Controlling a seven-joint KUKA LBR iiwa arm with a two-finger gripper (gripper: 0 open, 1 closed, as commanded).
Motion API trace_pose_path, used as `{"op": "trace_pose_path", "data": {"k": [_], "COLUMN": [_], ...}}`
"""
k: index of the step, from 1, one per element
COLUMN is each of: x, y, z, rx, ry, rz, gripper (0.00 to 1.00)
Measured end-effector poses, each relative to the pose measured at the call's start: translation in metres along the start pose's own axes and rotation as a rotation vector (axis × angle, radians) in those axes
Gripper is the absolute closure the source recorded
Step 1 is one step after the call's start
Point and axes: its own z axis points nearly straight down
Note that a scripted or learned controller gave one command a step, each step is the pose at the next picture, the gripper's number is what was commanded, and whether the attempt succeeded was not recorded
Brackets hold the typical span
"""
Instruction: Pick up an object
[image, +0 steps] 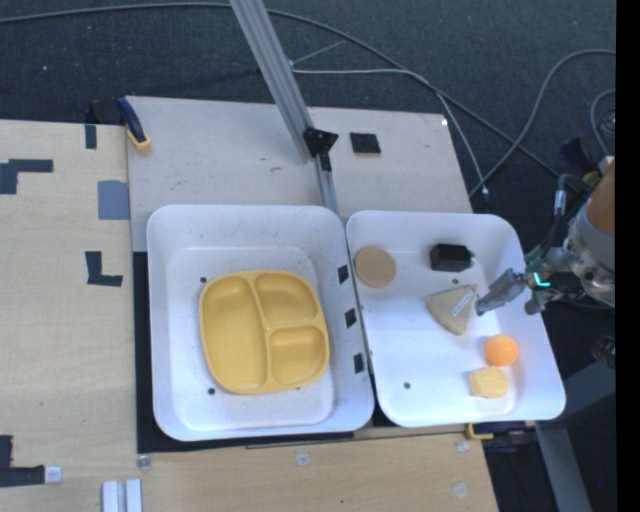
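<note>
The right bin (400, 390) holds several small objects: a round tan disc (375, 266), a black block (450, 257), a beige wedge (452, 306), an orange ball (501, 350) and a yellow chunk (488, 382). My gripper (515, 298) hangs over that bin's right rim, just right of the beige wedge. It is open with nothing between its fingers. One grey finger (495, 295) points down-left, and its tip sits close to the wedge's right edge.
The left bin (165, 300) carries a yellow divided plate (264, 330). A slanted metal pole (285, 85) rises behind the bins. Cables run over the dark floor at the top right, near the arm (600, 240).
</note>
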Motion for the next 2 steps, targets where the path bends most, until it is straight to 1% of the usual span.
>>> {"op": "trace_pose_path", "data": {"k": [1, 2], "x": [0.000, 0.002], "y": [0.001, 0.001], "z": [-0.001, 0.043], "rx": [-0.002, 0.002], "ry": [0.000, 0.000], "rz": [0.000, 0.000], "gripper": [0.00, 0.00]}}
